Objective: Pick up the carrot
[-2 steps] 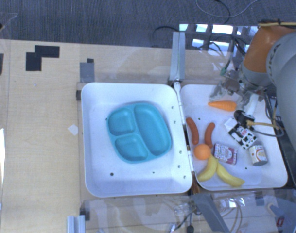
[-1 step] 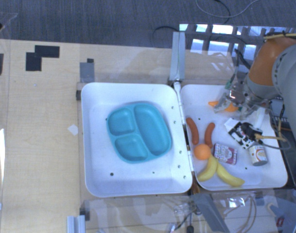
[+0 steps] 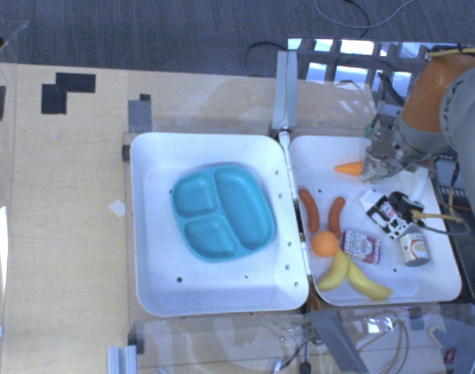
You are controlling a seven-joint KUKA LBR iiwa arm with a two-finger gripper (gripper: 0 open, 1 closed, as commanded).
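Right now my gripper [image 3: 375,167] sits low in the right bin [image 3: 448,283], touching the thick end of the carrot [image 3: 349,168], which lies flat near the bin's far wall; how the gripper is set I cannot tell. Nearer lie two sausages [image 3: 308,209], an orange [image 3: 324,244], a banana [image 3: 352,277] and a small can [image 3: 413,249], while the left bin [image 3: 151,287] holds a blue divided plate [image 3: 222,212].

Open bin floor lies at nine o'clock of the carrot [image 3: 348,168]. Two sausages [image 3: 308,209] crowd its seven o'clock.
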